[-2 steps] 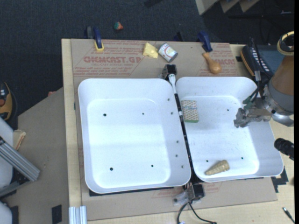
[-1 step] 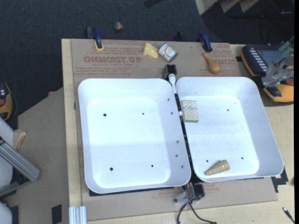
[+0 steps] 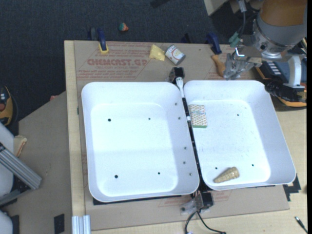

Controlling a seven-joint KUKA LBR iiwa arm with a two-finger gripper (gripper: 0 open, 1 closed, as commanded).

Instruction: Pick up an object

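Dark carpet surrounds a cardboard-topped bench (image 3: 122, 62) that carries two shallow white bins side by side.

From the camera above, the arm (image 3: 285, 11) comes in at the upper right, its orange band visible above the grey wrist. The gripper (image 3: 235, 68) hangs over the bench just beyond the far rim of the right bin (image 3: 280, 130), outside the bin itself. Whether it is spread or closed cannot be told; the tool end is small and blurred against the cardboard, and nothing is visibly caught in it.

Two candidates lie in the right bin. A patterned flat piece (image 3: 198, 115), pale with a fine check, sits nearer the camera than the gripper and off to its left as the view shows it, close to the seam between the bins. A tan cone-shaped object (image 3: 226, 174) rests well apart from the gripper, far toward the near rim of that bin. The left bin (image 3: 90, 130) lies further left.

As a judgement, the pick has hardly begun: both objects rest on the bin floor, untouched. What remains is nearly everything: moving over a chosen object, descending, closing on it and lifting.
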